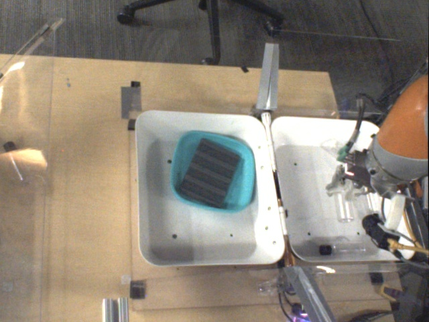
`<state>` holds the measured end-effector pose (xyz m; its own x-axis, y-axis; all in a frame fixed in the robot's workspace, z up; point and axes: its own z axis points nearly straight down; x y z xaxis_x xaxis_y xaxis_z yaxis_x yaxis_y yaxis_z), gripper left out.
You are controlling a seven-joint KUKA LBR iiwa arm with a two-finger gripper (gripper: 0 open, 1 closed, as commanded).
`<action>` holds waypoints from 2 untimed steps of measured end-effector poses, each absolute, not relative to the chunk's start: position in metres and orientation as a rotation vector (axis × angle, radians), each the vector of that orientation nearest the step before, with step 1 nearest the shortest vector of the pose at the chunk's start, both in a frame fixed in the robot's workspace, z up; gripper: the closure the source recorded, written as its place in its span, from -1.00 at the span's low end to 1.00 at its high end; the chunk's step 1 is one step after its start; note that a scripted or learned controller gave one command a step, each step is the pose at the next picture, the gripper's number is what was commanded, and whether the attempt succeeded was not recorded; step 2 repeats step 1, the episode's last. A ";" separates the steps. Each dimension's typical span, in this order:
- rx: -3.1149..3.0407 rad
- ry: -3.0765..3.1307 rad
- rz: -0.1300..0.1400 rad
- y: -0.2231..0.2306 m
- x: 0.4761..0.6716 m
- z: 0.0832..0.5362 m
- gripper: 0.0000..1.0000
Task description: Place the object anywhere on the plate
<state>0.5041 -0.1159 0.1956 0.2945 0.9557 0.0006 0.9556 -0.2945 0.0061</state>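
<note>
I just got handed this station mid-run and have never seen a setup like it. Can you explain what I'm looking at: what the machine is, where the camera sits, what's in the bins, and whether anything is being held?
This is one camera fixed above a bench, looking down at a slant on two shallow white bins side by side. The machine is a robot arm, grey with an orange band, reaching in from the right; its gripper hangs over the right bin.

In the left bin lies a turquoise plate, roughly square with rounded corners. A dark grey ribbed block lies flat on it, turned at a slight angle, so the placing looks done.

From this view I cannot tell whether the gripper is open or shut, and I see nothing held in it. Beyond the bench stands an office chair base.
</note>
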 end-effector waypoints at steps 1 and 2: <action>2.524 1.863 0.007 -0.116 0.504 0.196 -1.00; 2.524 1.863 0.007 -0.116 0.504 0.196 -1.00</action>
